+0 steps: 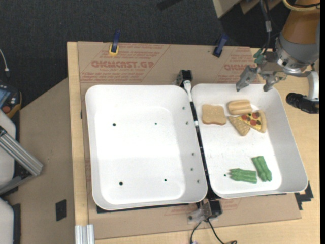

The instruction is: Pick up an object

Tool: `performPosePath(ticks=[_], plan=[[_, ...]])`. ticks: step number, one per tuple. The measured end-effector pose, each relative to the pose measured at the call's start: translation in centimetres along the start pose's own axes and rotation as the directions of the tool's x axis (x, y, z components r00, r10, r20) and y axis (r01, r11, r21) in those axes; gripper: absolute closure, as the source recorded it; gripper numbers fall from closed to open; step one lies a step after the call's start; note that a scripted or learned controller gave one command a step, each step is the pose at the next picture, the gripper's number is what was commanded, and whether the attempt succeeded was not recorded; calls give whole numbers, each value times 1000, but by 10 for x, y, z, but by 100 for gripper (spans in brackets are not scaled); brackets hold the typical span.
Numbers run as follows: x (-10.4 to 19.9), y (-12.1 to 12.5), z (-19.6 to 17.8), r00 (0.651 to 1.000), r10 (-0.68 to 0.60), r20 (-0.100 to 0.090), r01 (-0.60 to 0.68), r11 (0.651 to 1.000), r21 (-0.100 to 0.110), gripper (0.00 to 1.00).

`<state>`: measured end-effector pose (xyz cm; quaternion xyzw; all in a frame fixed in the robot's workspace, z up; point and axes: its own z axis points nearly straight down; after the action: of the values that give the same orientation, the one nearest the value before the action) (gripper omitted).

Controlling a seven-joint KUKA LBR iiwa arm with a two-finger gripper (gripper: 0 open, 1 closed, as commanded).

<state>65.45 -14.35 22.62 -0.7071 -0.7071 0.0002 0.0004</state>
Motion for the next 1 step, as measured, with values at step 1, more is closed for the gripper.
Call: performPosePath(ticks=[1], plan=[[-27,-68,89,1000,5,-2,-5,1000,12,0]])
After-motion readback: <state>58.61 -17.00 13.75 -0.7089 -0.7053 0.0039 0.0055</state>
